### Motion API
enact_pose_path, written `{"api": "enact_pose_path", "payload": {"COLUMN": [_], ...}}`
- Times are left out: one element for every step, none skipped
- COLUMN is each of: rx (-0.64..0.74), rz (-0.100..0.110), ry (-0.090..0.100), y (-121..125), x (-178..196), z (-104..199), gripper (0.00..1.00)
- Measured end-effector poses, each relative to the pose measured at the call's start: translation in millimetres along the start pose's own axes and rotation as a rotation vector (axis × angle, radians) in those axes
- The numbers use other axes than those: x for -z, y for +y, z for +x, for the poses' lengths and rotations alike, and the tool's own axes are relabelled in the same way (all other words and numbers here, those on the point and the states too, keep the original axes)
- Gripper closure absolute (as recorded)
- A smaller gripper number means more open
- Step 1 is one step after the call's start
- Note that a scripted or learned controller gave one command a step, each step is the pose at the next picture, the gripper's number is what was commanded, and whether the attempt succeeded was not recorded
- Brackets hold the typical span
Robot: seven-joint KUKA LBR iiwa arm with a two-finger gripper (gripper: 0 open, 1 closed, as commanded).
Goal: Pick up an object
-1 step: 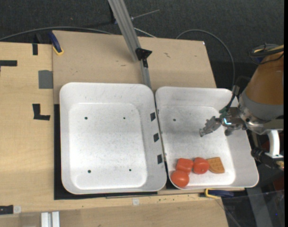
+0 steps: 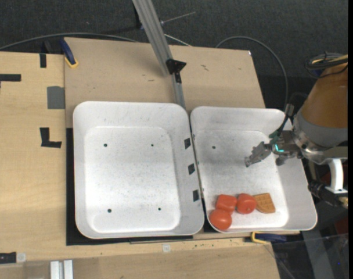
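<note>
Three red tomato-like pieces lie clustered at the front of the right bin, with a tan cracker-like piece touching them on the right. My gripper hangs over the right part of that bin, behind the red pieces and apart from them. Its dark fingers point left toward the bin's middle and nothing shows between them. The grey arm with its orange band comes in from the right.
The left bin sits beside the right one, joined by small black clips. A grey metal pole slants over the bench behind the bins. Blue clamp at the back left of the wooden board.
</note>
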State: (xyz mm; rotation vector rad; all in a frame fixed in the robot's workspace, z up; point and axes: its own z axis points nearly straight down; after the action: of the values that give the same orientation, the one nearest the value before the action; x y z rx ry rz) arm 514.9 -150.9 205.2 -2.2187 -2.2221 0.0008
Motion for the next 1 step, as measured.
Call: {"api": "enact_pose_path", "payload": {"rx": [-0.002], "rz": [0.007], "ry": [0.001], "y": [-9.8], "x": [-59.5], "z": [-2.8], "gripper": [0.0]}}
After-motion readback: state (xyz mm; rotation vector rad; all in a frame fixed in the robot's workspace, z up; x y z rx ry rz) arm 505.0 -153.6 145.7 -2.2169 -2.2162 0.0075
